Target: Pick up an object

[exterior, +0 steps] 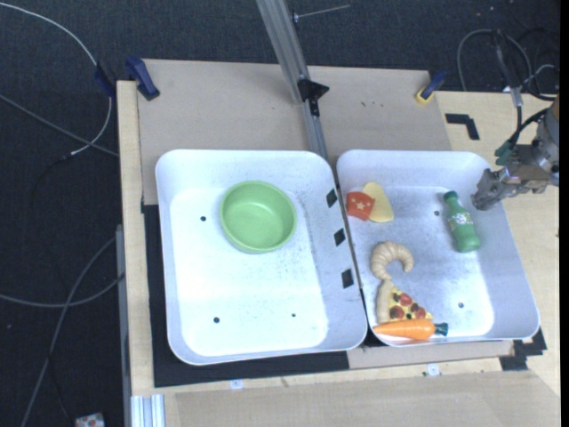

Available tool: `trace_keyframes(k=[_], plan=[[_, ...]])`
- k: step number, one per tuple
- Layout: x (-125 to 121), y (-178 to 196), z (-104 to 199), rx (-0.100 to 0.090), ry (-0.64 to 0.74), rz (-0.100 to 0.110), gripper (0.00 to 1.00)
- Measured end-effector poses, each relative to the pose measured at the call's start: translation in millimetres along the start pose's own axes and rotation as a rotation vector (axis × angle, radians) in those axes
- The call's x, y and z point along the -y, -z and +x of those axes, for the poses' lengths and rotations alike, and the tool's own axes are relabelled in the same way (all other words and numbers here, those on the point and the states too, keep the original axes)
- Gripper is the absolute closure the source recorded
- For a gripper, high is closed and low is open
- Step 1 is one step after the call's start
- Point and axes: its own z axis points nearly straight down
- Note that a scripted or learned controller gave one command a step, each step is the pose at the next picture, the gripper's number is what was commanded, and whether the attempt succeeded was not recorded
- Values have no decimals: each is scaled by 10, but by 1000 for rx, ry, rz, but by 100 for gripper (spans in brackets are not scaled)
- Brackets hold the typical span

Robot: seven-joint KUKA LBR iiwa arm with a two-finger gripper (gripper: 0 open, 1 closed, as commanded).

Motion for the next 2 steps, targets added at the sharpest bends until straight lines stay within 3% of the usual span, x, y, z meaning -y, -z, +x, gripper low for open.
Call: trace_keyframes(k=[2], plan=[[32, -175, 1193, -9, 4, 19, 100]])
